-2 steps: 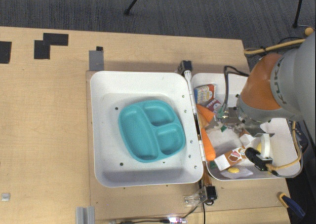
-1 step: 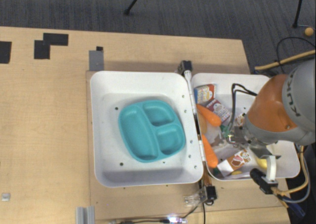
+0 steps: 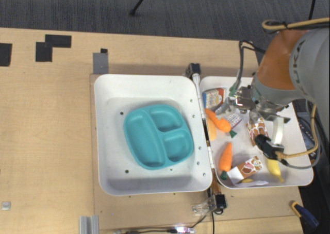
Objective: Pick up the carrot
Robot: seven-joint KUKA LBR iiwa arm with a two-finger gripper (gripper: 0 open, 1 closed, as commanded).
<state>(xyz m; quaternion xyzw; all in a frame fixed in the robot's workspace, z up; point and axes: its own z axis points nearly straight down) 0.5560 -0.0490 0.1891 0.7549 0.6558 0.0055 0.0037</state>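
Concerning the grey metal claw (image 3: pixel 241 102): it hangs over the upper middle of the right-hand shallow white bin (image 3: pixel 303 172), at the end of the grey arm with the orange band (image 3: pixel 289 57). Whether it is released or clenched cannot be told from this view, and nothing is seen held in it. Two candidates for the task's thing are noted in that bin. The upper carrot (image 3: pixel 220 123), orange, tapered and seemingly toy plastic, lies near the bin's left edge about halfway along it, just below and left of the claw. It is crowded: a small printed carton with red markings (image 3: pixel 214 96) sits just above it towards the upper left corner, and a pale yellow piece (image 3: pixel 211 133) touches its lower side. The lower carrot (image 3: pixel 226 156), of the same orange tapered form, lies nearer the bin's lower left corner, running roughly parallel to the left edge, with a brown-and-white printed packet (image 3: pixel 251 166) just beside its narrow end. The left-hand white bin (image 3: pixel 103 124) bears a teal plastic divided tray (image 3: pixel 157 137) and plays no part. Assessment: the step in hand is the approach, with no grasp made. The lower carrot appears the cleaner target, having bare bin floor along both long sides. Recommended practice is to centre over its thicker half, close across its width and not along its length, descend plumb, and keep clear of the bin wall and the packet. The upper carrot risks a double pick.
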